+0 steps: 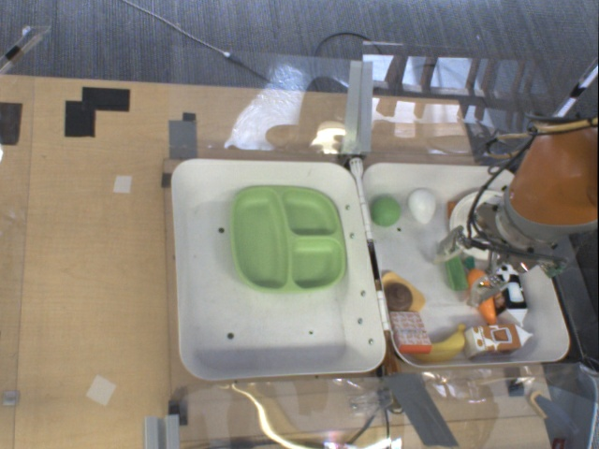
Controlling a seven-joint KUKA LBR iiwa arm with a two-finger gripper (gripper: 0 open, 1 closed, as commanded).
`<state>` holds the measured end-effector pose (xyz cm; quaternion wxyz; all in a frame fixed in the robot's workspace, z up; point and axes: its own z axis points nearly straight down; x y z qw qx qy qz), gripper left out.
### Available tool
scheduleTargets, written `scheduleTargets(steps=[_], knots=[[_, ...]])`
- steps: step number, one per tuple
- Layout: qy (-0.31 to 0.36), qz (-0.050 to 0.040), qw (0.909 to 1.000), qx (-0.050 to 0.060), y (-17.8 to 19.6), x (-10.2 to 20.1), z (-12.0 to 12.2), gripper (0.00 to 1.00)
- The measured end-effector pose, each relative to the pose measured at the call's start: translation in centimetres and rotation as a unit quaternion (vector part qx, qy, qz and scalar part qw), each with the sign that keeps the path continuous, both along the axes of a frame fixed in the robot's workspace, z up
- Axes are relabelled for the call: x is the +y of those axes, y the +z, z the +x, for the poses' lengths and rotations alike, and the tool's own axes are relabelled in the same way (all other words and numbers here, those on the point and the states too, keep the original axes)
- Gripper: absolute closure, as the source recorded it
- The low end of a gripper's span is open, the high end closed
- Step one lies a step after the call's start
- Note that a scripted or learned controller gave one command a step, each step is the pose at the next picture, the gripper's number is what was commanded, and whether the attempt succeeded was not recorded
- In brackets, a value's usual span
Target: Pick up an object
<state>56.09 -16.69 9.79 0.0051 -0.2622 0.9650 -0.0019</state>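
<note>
Hovering low over the right-hand shallow white bin (560,344), the two-finger gripper (487,283) is down among the clutter, and whether it is spread or closed I cannot tell, since the grey arm with its orange band (557,185) blocks the view. Just beside it lie a small green block (455,273) and an orange piece (479,279), either one a likely target; nothing is visibly lifted yet. Further out, a green ball (385,210) and a white egg-shaped object (422,204) sit at the back, a yellow banana (449,344) and a small brown carton (493,339) at the front. The left white bin (201,344) bears a green divided plate (287,237). By my reckoning, grasp and lift remain.
</note>
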Motion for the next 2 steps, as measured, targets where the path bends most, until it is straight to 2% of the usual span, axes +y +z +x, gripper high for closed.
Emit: scheduleTargets(steps=[1, 2], knots=[[0.064, -0.0024, 0.9979, -0.006, -0.55, 4.73, -1.53, 0.0], [0.067, -0.0007, 0.9978, -0.007, -0.58, 4.05, -2.05, 0.0]])
